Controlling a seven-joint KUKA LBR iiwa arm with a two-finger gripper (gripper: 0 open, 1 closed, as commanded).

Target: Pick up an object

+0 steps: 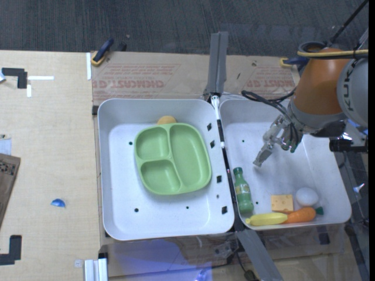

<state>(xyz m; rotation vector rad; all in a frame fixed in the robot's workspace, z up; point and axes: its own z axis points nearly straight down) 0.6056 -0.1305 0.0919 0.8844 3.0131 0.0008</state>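
We see end effector [270, 148] released, grasping nothing, over the right bin [334, 174] | green bottle [242, 191] lies near, down-left of it, long axis along the bin's left wall.

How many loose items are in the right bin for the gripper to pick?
5, all near the front: green bottle along the left wall, banana, carrot, cheese block, white egg. The arm may hide others.
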